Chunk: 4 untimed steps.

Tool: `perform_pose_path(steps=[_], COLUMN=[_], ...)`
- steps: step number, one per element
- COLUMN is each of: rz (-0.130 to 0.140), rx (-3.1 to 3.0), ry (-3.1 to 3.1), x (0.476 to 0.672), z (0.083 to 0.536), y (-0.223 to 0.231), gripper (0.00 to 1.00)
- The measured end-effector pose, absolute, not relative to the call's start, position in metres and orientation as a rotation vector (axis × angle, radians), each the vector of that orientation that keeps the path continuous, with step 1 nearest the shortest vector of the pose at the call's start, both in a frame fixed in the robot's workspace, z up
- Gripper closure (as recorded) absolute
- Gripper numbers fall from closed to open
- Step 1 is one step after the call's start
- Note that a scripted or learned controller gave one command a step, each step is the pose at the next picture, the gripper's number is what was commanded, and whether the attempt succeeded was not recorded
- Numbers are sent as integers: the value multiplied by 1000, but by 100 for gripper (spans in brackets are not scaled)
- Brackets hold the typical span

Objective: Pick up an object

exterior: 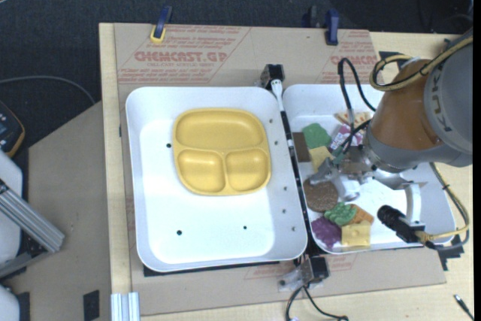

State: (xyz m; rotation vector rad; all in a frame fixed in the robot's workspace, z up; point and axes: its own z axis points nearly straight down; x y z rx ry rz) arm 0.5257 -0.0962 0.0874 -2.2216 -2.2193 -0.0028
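The hand (336, 171) sits low in the right bin (301, 98) among toy food; its grip state I cannot tell. A yellow tray (222, 149) lies in the left bin (143, 162).

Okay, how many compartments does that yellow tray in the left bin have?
3. The yellow tray has one wide compartment across its far side and two smaller ones nearer the camera, one left and one right. None looks hidden.
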Motion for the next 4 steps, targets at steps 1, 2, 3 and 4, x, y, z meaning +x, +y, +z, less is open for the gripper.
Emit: perform_pose_path(steps=[1, 2, 3, 4], rz=[-11, -4, -5, -5], rx=[-2234, -2223, -2224, -2224], ry=[-2228, -2226, -2227, -2227], x=[529, 531, 537, 539], z=[100, 143, 187, 227], y=[-98, -95, -96, -96], gripper=[100, 100, 100, 100])
